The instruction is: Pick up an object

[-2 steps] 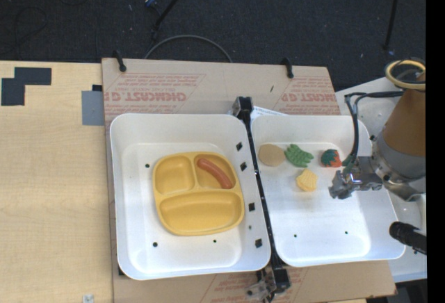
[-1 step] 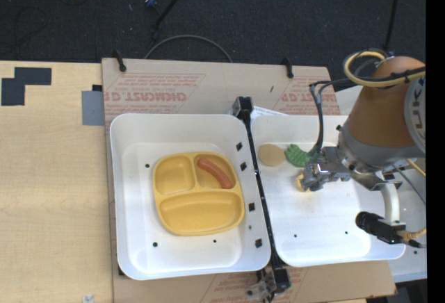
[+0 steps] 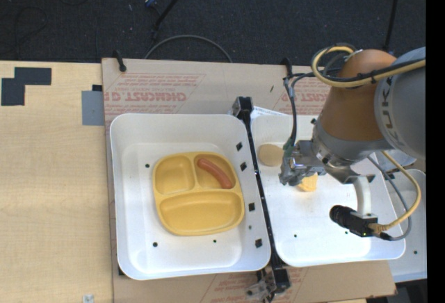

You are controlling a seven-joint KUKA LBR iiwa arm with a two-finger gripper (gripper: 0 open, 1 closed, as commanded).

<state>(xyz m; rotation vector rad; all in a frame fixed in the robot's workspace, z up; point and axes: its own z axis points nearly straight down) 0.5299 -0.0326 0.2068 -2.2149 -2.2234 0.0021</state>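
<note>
**Arm lowered into the right bin, beside a yellow block**

The bench [image 3: 49, 190] carries two shallow white bins side by side, on a sheet of printed cardboard [image 3: 174, 89]. A black divider [image 3: 254, 187] runs between them at a slant.

Left bin [image 3: 128, 239]: a yellow divided plate [image 3: 198, 215] lies near the middle. It has two small compartments along its far side and one large compartment along its near side. A reddish sausage [image 3: 215, 172] lies in the far right compartment, set diagonally.

Right bin [image 3: 313, 246]: the grey arm reaches in from the right, with its orange band [image 3: 351, 103] above the wrist. The gripper [image 3: 293, 173] points down into the far left part of this bin. A round tan disc [image 3: 268, 153] lies on the bin floor just left of the gripper, near the divider. A small yellow block [image 3: 308, 184] lies just beside the gripper on its near right side; whether the two touch cannot be told. The state of the jaws cannot be told, since the wrist body covers them from above. Nothing is seen clamped between them.

A black cylindrical part [image 3: 351, 220] with a cable hangs off the arm over the near right part of the bin. A yellow hose [image 3: 327, 62] loops above the orange band.
</note>
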